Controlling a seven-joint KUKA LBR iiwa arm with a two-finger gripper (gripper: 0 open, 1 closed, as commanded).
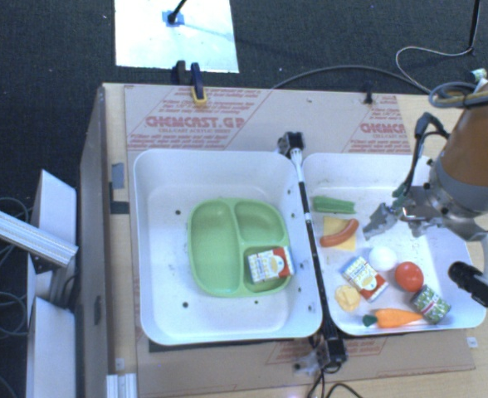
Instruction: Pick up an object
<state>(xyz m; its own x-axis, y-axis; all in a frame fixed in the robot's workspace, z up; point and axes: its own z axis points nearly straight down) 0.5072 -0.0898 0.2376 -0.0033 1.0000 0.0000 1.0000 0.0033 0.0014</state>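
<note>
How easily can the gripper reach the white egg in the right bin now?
Probably yes. The gripper hovers just above-left of the white egg, whose top is uncovered. The tomato and small carton sit close beside it, which may crowd a grasp.

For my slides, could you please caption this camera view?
Gripper hovering over toy food in the right bin; green plate with a small carton in the left bin.
</note>
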